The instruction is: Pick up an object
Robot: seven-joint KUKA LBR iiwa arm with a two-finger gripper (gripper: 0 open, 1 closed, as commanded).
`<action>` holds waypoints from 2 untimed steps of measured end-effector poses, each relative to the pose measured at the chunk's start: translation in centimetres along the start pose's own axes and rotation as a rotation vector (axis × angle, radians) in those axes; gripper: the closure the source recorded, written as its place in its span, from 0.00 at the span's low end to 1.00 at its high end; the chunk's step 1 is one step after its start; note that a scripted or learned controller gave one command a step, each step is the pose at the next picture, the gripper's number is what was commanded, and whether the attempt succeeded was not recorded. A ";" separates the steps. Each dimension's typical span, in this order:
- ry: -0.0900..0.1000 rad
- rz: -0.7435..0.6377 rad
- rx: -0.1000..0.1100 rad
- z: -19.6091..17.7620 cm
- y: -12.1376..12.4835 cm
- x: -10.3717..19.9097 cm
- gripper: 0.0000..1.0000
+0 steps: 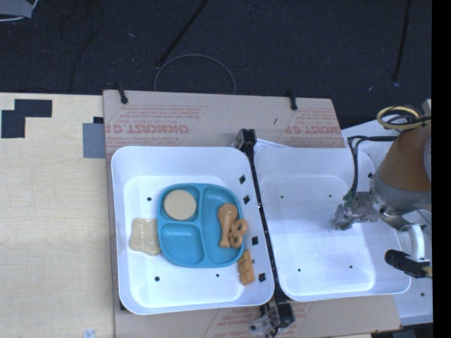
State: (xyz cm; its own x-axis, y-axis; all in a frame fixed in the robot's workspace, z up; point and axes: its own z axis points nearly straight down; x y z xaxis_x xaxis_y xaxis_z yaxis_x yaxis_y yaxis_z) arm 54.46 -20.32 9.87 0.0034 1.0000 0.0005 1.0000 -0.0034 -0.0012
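Over right bin (317, 287) | claw (344, 219) low by floor | aperture: cannot tell | nothing visibly held

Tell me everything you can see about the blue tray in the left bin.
The blue tray looks like smooth plastic with rounded corners and three compartments. It lies flat in the left bin. One compartment holds a round tan disc, the long right one holds tan pretzel-like pieces, the lower one holds nothing. A pale bread-like piece touches its left edge.
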 end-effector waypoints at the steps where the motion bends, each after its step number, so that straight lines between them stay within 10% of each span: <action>1: 0.000 -0.005 -0.003 -5.1 0.1 1.0 1.00; 2: -0.002 -0.005 -0.004 -11.5 0.1 0.7 1.00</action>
State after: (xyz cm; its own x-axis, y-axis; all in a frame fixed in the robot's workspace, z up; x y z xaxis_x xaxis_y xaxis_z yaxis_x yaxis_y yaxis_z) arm 54.55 -19.60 21.33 -0.0014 1.0000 -0.0011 1.0000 0.0014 0.0032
